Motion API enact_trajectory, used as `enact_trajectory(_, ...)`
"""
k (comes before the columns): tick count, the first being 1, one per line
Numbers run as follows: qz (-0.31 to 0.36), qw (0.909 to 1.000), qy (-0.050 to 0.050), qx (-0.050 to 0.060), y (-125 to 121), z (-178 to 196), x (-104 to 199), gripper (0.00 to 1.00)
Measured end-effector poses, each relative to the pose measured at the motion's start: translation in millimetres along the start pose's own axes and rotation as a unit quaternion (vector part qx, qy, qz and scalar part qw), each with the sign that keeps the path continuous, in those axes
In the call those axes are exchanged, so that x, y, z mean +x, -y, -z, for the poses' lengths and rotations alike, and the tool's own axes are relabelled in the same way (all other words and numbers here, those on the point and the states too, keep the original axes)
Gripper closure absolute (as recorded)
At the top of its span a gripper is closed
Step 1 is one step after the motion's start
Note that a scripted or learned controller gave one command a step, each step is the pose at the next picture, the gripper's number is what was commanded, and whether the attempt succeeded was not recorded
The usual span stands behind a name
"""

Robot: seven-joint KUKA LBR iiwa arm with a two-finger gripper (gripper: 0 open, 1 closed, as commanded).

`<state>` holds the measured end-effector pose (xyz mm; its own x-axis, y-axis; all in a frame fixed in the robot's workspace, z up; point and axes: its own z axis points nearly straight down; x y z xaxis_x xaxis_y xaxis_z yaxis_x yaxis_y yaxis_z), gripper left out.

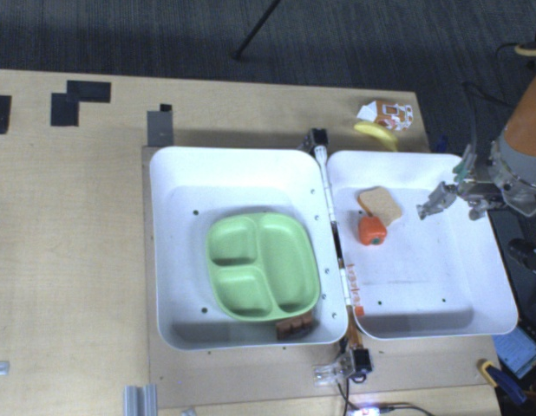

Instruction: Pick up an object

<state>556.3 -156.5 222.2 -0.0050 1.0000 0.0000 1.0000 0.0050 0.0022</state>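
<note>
Two candidate objects in the right bin (476, 310): tan bread slice (381, 203), orange piece (372, 230) touching its near edge. Gripper (437, 200) to their right, spread, holding nothing. Step: approach. Next: move left, descend, close on one.

Claw (441, 199) over right bin (441, 306) — near bread slice (381, 204), orange toy (371, 230).
</note>
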Motion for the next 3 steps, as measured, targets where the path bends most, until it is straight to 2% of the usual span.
enact_trajectory(1,0.000,1.0000,-0.001,0.001,-1.1,-129.4,67.4,0.00)
enact_trajectory(2,0.000,1.0000,-0.001,-0.001,-2.5,-118.1,67.2,1.00)
enact_trajectory(3,0.000,1.0000,-0.001,-0.001,-2.4,-118.2,67.2,0.00)
